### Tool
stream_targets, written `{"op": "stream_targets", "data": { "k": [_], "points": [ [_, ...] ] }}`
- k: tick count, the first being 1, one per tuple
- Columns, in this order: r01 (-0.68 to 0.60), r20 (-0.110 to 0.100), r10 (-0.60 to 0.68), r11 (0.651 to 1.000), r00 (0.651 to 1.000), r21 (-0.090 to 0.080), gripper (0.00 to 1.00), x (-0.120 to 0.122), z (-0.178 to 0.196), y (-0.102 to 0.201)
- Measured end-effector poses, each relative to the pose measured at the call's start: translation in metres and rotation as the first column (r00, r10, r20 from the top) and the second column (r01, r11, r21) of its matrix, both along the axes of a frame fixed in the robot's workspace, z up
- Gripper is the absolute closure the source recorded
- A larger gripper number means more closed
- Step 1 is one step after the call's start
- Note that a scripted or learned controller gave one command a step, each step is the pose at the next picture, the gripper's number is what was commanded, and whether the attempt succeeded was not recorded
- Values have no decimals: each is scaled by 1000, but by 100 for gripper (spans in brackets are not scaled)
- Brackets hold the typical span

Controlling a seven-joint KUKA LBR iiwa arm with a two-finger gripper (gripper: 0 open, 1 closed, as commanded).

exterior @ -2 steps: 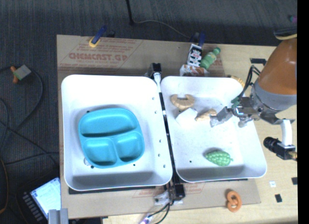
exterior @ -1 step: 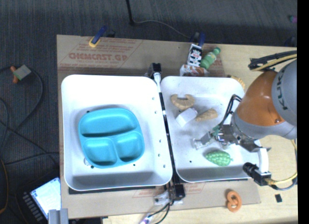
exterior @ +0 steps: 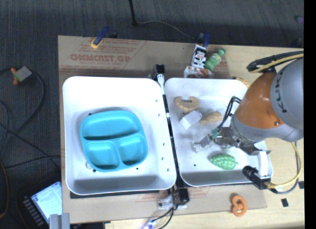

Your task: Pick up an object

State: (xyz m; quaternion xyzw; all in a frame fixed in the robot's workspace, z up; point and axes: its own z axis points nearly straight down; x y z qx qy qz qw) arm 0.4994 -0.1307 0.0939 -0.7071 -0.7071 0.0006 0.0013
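Note:
The right bin (exterior: 173,92) holds several small objects. A tan ring-shaped piece (exterior: 186,103) lies near its back, with a white block (exterior: 190,120) just in front of it. Beside the block lies a tan bread-like piece (exterior: 211,118). A green bumpy object (exterior: 223,161) rests near the front wall. My gripper (exterior: 204,143) reaches down from the right into the middle of this bin. It is low over the floor between the white block and the green object. Nothing visible sits in it.
The left bin (exterior: 74,95) holds a blue divided tray (exterior: 114,139). Behind the right bin on the bench stand a green-topped item and a small packet (exterior: 203,60). An orange ring (exterior: 239,204) lies on the bench in front. The orange-banded arm (exterior: 264,109) covers the bin's right side.

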Motion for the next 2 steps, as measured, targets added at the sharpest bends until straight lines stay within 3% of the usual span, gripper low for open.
{"op": "stream_targets", "data": {
  "k": [1,2],
  "points": [
    [-1,2,1,1000,1000,-1,0,6,21,36],
    [0,1,0,1000,1000,-1,0,-1,-1,36]
  ]
}}
